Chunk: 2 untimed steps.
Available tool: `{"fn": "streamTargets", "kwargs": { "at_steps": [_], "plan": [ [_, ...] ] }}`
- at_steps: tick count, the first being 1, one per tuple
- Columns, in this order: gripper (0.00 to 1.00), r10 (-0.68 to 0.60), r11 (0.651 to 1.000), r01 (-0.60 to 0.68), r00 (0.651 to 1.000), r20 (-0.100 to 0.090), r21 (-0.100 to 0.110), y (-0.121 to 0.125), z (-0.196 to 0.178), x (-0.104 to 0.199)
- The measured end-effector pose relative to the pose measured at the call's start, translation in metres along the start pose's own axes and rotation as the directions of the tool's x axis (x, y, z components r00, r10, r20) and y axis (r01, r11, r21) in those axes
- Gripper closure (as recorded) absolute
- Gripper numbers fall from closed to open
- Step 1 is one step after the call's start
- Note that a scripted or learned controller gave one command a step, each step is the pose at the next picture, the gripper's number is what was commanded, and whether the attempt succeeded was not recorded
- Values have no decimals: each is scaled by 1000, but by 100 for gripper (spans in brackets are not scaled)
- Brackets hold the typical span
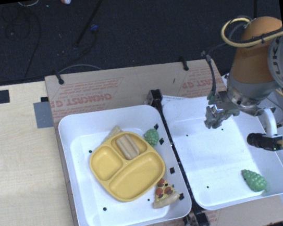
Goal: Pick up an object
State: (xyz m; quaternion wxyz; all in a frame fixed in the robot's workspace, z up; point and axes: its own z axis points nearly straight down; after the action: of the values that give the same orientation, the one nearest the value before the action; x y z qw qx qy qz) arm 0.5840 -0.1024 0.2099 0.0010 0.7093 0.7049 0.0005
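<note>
Where left bin [78, 145] holds yellow tray [128, 170] — right, green grapes [254, 180].

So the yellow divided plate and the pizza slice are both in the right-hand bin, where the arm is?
Not quite. The camera view shows the yellow divided plate and pizza slice in the left bin; the arm's gripper is over the right bin.

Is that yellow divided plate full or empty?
Nearly empty: the yellow plate has one tan, hot-dog-like piece in a small compartment; the other two show bare yellow.

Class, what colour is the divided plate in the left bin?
Yellow: the plate shows best in the camera view.
</note>
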Motion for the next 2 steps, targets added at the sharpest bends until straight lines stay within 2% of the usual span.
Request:
{"fn": "streamTargets", "kwargs": {
  "at_steps": [1, 2],
  "plan": [
    [100, -7, 1000, 7, 1000, 0, 0, 1, -42, -1],
    [100, -9, 1000, 9, 1000, -2, 7, -9, -28, 53]
  ]
}}
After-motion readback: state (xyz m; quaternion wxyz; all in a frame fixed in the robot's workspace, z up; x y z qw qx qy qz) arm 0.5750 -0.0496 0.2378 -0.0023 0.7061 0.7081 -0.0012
